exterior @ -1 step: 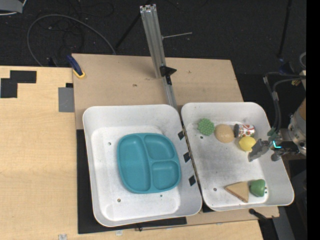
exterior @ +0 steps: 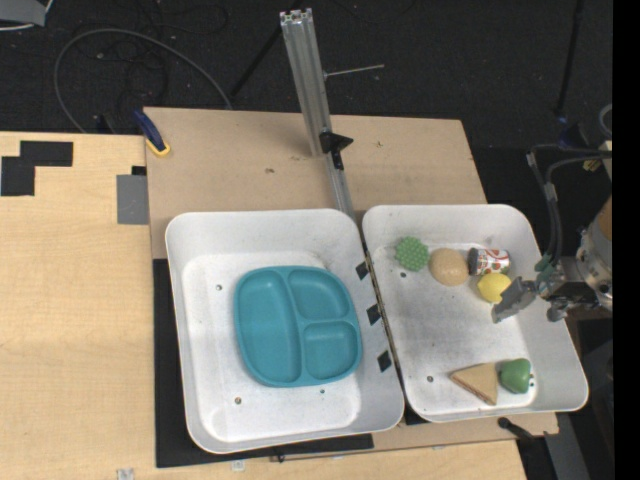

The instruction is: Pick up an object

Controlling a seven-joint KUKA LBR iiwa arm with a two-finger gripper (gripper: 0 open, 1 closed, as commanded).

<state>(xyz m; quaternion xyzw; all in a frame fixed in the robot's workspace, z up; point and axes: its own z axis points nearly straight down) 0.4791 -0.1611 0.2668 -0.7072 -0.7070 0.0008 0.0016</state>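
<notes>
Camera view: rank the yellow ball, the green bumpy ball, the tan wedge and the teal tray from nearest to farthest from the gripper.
1. Yellow ball, right bin, just beside the gripper.
2. Tan wedge, right bin's near corner.
3. Green bumpy ball, right bin's far left.
4. Teal tray, in the left bin.

Robotics lab: plywood bench [exterior: 400, 158], aluminium camera post [exterior: 305, 78], loose cables [exterior: 110, 48] on dark floor.

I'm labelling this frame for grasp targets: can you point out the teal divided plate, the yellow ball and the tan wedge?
teal divided plate [exterior: 262, 320], camera view, floor of its large left compartment.
yellow ball [exterior: 491, 287], camera view, middle of its top.
tan wedge [exterior: 477, 381], camera view, centre of its flat face.
</notes>
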